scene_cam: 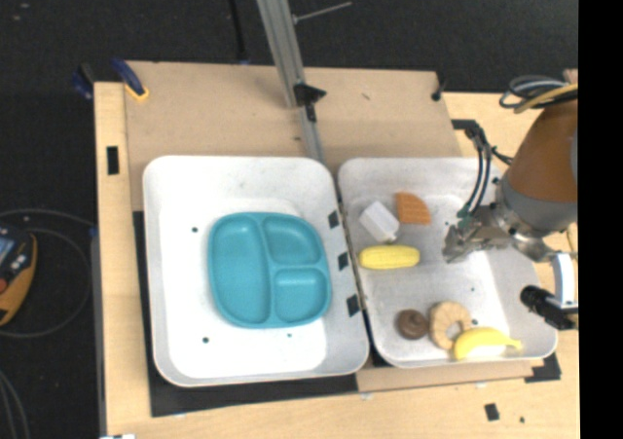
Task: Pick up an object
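Note:
The right bin (428, 179) holds several small items. A white block (380, 221) and an orange piece (413, 208) lie near its back. A yellow corn cob (389, 257) lies in its middle left. A brown round piece (412, 324), a tan cookie (449, 320) and a yellow banana (484, 343) sit by the front wall. My gripper (458, 240) hangs over the right half of this bin, to the right of the corn cob and apart from it. Nothing shows between its fingers.
The left bin (175, 194) bears a teal divided plate (270, 268). A grey metal post (282, 38) rises behind the bins. The arm's orange band (547, 150) and grey wrist cover the right bin's right side. Cables trail at the far left.

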### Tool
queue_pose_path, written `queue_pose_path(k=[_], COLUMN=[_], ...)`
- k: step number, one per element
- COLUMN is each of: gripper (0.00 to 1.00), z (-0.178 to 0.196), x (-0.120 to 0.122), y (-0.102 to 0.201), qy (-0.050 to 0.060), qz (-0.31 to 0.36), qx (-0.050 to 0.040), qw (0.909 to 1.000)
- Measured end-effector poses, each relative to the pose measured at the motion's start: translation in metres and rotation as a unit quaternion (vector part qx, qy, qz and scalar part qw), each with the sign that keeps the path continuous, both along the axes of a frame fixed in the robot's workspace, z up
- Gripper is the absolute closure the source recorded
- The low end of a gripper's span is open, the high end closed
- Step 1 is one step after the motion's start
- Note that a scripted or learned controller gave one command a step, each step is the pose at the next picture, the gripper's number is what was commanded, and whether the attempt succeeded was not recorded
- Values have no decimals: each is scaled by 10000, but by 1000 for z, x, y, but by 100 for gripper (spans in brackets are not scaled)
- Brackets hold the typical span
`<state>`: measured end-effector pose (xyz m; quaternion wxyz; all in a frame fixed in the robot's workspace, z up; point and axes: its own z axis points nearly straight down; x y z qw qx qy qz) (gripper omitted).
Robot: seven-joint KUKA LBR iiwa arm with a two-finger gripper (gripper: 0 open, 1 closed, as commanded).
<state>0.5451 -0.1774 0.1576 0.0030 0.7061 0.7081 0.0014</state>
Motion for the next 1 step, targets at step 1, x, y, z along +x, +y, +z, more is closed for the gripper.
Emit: queue_pose_path(k=[1], gripper=[100], z=[49], x=[2], y=[-2], qy=[-7], qz=[2], qx=[-3], qw=[10000])
